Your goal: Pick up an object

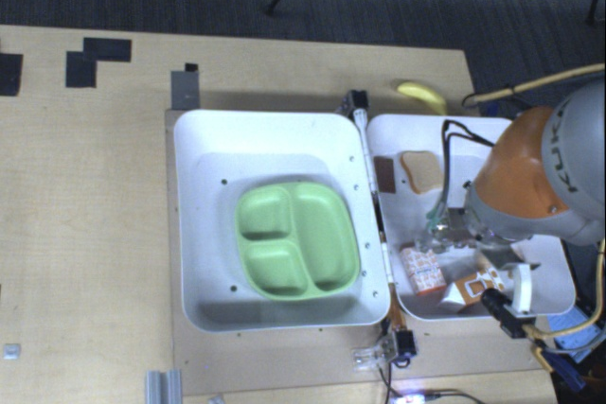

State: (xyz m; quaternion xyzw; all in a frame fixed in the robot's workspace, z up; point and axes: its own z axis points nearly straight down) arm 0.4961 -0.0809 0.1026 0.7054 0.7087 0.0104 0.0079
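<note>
Red-patterned box (pixel 423 268) near right bin's front wall (pixel 445 309), under pincer (pixel 443 232).

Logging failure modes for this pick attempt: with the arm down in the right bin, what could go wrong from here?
1. The small items lie crowded: a red-and-white patterned packet sits close to an orange-and-white box, so the grasp might catch both or nudge one aside.
2. The arm covers much of the right bin, so the grasp is hard to verify.
</note>
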